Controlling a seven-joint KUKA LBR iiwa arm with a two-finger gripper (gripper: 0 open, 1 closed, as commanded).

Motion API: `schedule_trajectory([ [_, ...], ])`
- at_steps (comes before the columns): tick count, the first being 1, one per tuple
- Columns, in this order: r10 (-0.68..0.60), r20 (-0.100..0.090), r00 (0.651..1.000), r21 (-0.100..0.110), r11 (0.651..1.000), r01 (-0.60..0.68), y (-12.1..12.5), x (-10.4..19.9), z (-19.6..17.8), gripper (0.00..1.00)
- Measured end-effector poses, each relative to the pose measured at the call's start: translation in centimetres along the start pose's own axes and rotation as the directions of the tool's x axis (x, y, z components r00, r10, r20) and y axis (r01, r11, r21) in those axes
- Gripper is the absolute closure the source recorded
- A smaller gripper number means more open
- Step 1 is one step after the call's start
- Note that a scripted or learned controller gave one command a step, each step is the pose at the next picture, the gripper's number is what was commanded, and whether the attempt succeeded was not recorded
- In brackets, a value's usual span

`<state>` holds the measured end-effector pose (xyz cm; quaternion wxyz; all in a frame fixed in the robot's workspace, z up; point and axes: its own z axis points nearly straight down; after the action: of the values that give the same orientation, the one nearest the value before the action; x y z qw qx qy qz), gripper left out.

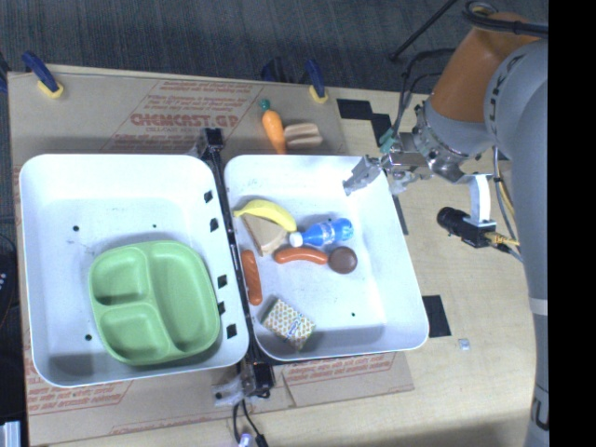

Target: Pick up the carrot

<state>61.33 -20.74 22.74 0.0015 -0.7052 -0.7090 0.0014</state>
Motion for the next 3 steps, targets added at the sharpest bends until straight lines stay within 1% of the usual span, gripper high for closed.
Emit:
schedule_trajectory([
  [1, 0.281, -0.002, 0.960, -0.013, 0.960, -0.281, -2.5, 0.1, 11.4, 0.00],
  [2, 0.405, -0.001, 0.914, 0.000, 0.914, -0.405, 3.4, 3.7, 13.6, 0.00],
  [3, 0.549, -0.002, 0.836, 0.000, 0.836, -0.549, 2.2, 7.5, 0.9, 0.00],
])
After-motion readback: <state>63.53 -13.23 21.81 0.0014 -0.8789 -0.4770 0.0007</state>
